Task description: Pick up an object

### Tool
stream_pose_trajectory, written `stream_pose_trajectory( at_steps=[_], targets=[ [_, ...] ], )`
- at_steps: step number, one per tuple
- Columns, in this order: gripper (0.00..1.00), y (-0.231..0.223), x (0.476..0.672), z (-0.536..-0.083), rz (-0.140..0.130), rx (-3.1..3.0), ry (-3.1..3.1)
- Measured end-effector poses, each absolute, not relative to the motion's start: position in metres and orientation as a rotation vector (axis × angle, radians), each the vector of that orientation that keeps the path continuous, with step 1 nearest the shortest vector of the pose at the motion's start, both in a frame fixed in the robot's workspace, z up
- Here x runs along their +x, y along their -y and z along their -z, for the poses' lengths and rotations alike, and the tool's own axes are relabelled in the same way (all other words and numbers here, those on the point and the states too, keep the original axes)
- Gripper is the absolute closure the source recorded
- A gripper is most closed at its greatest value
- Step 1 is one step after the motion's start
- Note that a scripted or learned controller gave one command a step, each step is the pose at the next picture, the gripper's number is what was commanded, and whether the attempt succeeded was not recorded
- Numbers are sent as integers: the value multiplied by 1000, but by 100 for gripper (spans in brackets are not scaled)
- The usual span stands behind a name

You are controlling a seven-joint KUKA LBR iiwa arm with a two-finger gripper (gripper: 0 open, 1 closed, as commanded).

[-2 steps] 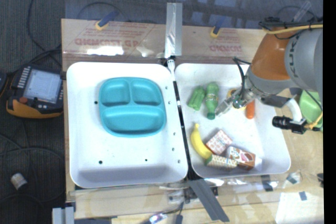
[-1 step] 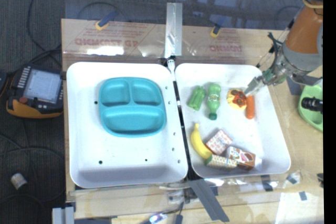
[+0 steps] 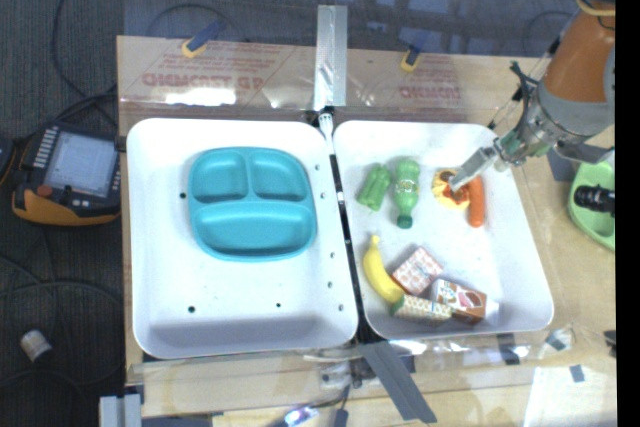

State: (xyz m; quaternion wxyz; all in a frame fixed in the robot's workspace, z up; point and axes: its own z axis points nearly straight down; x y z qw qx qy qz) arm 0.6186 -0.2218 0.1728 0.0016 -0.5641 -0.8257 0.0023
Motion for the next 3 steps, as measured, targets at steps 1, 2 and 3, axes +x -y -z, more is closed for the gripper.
stream_pose_trajectory(
  at_steps=[1,2,3],
  targets=[
    [100,221,618,-180,-12,-1767,2589],
    [0,221,618,-180,-13,-1767,2589],
    [0,217,635,-97,6,-1865,2525]
  ],
)
